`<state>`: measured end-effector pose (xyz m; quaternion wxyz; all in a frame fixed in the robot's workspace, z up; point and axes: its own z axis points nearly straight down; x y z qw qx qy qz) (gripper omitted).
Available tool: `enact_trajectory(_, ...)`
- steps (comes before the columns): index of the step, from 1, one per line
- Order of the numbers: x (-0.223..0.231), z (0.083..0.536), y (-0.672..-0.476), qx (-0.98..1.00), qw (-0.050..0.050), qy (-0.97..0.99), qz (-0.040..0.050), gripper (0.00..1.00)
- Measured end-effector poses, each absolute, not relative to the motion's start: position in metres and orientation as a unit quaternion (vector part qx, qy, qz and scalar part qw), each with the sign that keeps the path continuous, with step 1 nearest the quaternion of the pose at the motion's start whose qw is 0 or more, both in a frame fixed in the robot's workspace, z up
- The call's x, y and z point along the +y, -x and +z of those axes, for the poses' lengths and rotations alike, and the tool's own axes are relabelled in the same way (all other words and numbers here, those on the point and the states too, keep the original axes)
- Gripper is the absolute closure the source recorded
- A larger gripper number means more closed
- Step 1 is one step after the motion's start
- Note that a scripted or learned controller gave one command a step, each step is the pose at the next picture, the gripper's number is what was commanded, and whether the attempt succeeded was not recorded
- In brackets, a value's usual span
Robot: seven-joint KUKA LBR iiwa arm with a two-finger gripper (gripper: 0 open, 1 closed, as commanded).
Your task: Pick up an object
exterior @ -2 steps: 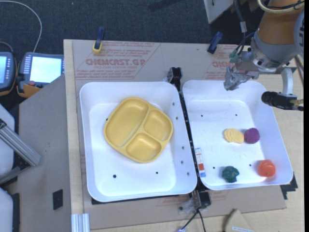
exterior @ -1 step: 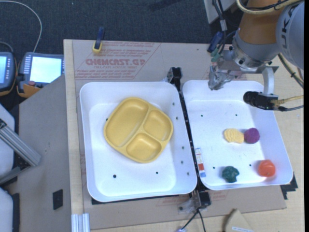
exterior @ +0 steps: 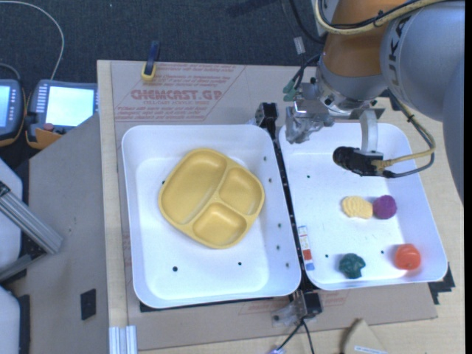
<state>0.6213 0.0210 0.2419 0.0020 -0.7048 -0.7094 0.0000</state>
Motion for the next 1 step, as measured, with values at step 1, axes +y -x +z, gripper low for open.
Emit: enact_trajectory(1,0.0734,0.2260,-0.6186,-0.709,0.002,0.706,0.0011,1.00)
